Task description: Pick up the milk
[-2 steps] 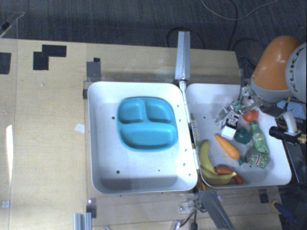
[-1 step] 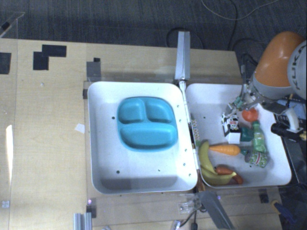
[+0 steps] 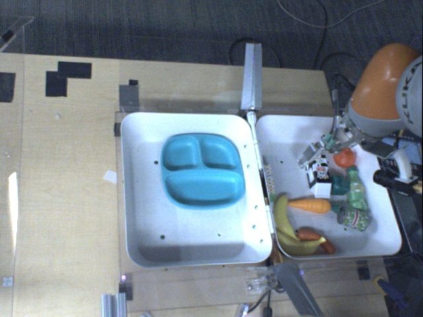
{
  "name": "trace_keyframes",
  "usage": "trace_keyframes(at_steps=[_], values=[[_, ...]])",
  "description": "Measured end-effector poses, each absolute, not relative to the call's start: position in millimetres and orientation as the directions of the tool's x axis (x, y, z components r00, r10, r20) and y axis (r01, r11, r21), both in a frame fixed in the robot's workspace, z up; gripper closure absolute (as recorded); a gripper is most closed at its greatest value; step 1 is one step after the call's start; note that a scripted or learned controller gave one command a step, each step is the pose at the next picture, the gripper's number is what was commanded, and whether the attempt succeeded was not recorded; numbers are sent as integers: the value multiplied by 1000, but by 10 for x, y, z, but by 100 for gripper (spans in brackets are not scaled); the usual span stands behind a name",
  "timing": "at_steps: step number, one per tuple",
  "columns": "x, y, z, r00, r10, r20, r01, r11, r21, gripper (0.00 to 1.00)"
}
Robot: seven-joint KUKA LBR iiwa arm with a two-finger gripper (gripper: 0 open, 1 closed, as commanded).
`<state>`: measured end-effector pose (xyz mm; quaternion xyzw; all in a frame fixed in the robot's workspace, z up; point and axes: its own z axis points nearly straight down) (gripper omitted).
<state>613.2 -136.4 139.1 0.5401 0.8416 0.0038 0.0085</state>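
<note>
The milk (image 3: pixel 322 189), a small white carton with a black-and-white printed end, lies in the right bin (image 3: pixel 284 144) between the gripper and the carrot. My gripper (image 3: pixel 318 154) hangs low just beyond the carton's far end, its metal fingers (image 3: pixel 307 156) spread open and nothing visibly clamped between them. The arm's orange band (image 3: pixel 383 78) and grey wrist come in from the right, above the bin's far right corner.
Close around the milk are a red round fruit (image 3: pixel 344 157), a green bottle (image 3: pixel 355 203), a carrot (image 3: pixel 310 206), a banana (image 3: pixel 291 230) and a red-brown sausage-like piece (image 3: pixel 310 234). The left bin (image 3: pixel 139 177) holds a blue divided plate (image 3: pixel 201 169).
</note>
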Motion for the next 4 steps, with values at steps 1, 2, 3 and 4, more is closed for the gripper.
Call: trace_keyframes(at_steps=[1,2,3,4], values=[[5942,-1524,888,-411,912,-6,912,411,12,0],[5422,-1801,889,-452,892,-3,892,452,11,0],[5911,-1229,1342,-394,919,-2,919,394,5,0],[5935,-1225,1446,-396,918,-4,918,396,10,100]])
